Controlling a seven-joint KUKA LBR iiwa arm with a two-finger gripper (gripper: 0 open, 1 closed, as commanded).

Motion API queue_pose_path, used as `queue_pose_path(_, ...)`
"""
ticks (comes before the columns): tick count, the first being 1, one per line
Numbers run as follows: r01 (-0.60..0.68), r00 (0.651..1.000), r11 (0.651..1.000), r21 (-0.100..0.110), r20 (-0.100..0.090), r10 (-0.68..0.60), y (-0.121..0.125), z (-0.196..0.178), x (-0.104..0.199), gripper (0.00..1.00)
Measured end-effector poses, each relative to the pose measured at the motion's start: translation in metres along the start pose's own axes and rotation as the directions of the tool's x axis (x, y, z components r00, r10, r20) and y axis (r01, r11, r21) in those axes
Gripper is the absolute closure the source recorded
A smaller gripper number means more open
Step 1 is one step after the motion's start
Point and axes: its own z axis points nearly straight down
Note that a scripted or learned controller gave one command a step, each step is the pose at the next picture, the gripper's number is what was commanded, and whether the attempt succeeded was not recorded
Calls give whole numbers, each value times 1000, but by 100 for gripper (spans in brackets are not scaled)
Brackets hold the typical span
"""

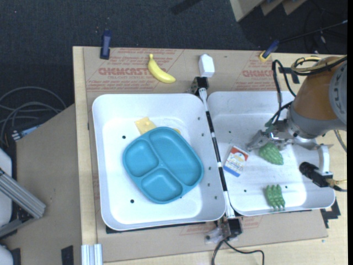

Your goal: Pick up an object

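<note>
Two green objects are seen in the right bin; gripper sits at the upper one's 12 o'clock, grip state apparently indeterminable.

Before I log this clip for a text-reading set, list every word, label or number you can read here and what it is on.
"CHEMCAST": red print on the brown board behind the left bin.
Same red print behind the right bin, cut off: roughly "CHEMCA".
Finer red lines around both logos: too small to read.
Small red, white and blue packet in the right bin: print too blurred to read.
</note>
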Motion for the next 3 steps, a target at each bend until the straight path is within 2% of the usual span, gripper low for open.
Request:
queue_pose_path(1, -1, 1000, 1000, -4, 1, 1, 1, -11, 0, 100)
queue_pose_path(2, 2, 1000, 1000, -4, 0, -2, 89, -1, 67, 100)
queue_pose_path(3, 3, 1000, 1000, -4, -1, -3, 25, -102, 140, 100)
